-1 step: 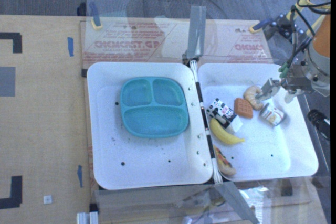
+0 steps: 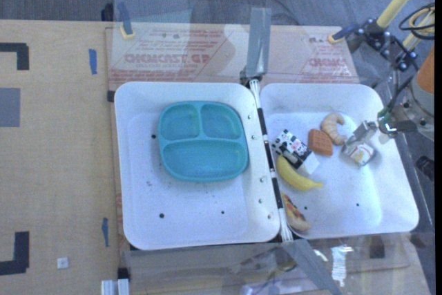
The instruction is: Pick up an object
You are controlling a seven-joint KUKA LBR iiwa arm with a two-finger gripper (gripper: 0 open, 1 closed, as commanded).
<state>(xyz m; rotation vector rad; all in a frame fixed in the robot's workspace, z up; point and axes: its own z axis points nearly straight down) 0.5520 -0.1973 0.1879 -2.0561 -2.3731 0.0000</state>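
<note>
Gripper (image 2: 367, 129), entering from the right on a grey arm, sits low over the right bin's (image 2: 387, 214) far right part, its metal fingers just above a small pale object (image 2: 360, 155); whether the fingers are apart or together cannot be told, and nothing is visibly between them. Right bin contents: a croissant (image 2: 334, 125) near the far wall, just left of the gripper; a reddish-brown cracker (image 2: 320, 142) touching or just beside the croissant; a black-and-white patterned block (image 2: 291, 146) left of the cracker; a banana (image 2: 297, 175) just in front of the block; and a red-and-tan item (image 2: 295, 213) against the divider at the near left corner. Left bin (image 2: 138, 217): a teal three-compartment plate (image 2: 203, 141) lying flat near its centre.
</note>
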